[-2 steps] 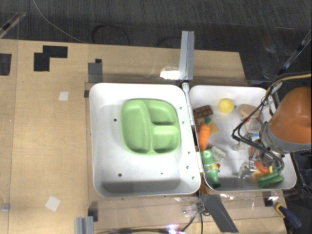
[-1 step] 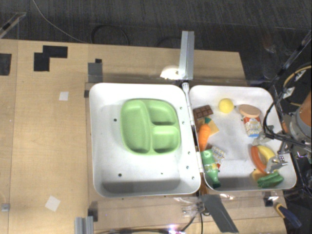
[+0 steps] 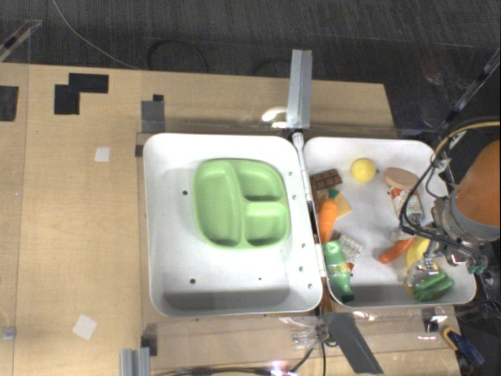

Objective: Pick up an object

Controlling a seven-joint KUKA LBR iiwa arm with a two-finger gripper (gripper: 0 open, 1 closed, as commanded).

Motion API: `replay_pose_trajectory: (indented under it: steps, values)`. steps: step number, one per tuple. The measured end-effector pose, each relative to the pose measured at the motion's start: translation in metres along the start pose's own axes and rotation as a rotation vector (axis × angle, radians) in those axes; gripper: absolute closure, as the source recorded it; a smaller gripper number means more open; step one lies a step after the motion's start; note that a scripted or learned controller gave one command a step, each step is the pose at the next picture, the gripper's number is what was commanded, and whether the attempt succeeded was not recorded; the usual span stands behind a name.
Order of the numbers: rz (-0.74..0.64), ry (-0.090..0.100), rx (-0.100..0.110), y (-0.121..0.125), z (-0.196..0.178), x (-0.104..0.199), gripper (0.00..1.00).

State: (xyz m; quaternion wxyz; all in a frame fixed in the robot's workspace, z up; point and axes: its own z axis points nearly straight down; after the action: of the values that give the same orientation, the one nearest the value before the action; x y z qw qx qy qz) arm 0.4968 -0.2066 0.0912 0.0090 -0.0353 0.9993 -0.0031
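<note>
My gripper (image 3: 427, 268) is low in the right bin (image 3: 368, 149), near its front right corner. It hangs over a cluster of toys: a yellow piece (image 3: 419, 248), a small orange piece (image 3: 394, 251) and a dark green vegetable (image 3: 432, 286). Further left lie an orange carrot (image 3: 327, 218), a green bottle (image 3: 337, 266) and a brown chocolate bar (image 3: 326, 181). At the back of the bin are a yellow ball (image 3: 362, 169) and a tan-topped item (image 3: 401, 178). Whether anything is held is hidden by the wrist.
The left bin (image 3: 168, 233) holds a light green divided plate (image 3: 239, 202). The arm's orange band (image 3: 479, 190) and black cables (image 3: 430, 186) hang over the right bin's right edge. A grey post (image 3: 300, 88) stands behind the wall between the bins.
</note>
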Motion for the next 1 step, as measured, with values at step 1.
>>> replay_pose_trajectory:
  steps: [1]
  values:
    - [-0.042,-0.002,0.0,0.0295,0.0003,-0.0067,0.0]
